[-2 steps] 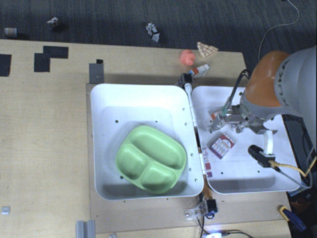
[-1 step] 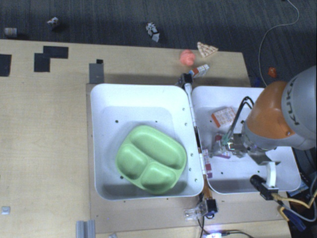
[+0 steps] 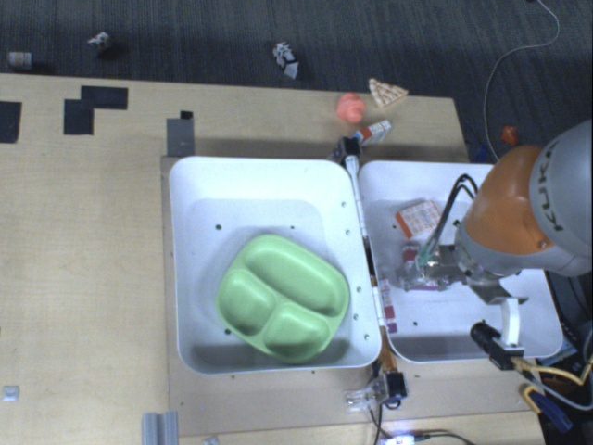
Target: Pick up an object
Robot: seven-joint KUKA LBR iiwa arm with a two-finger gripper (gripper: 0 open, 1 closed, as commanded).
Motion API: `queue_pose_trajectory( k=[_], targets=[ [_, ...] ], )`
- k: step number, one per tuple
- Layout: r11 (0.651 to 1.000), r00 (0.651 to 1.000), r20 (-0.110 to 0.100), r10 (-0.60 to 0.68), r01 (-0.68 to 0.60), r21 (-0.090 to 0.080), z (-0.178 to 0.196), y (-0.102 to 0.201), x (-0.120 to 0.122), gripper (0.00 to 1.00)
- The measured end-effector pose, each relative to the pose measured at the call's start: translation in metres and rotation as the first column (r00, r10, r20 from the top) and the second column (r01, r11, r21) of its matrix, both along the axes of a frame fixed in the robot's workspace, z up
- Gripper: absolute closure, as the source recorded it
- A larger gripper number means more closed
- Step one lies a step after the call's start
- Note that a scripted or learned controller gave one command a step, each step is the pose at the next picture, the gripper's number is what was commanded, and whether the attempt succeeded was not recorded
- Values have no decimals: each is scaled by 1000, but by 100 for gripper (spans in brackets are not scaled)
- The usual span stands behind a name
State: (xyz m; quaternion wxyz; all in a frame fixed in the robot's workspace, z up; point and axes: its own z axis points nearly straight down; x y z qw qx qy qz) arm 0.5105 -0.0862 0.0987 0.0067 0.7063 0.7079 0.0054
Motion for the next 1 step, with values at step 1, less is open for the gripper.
queue_pose_trajectory(
  k=[1],
  targets=[
    [1000, 1000, -13, 2, -2, 3, 86, 67, 47, 100]
  ],
)
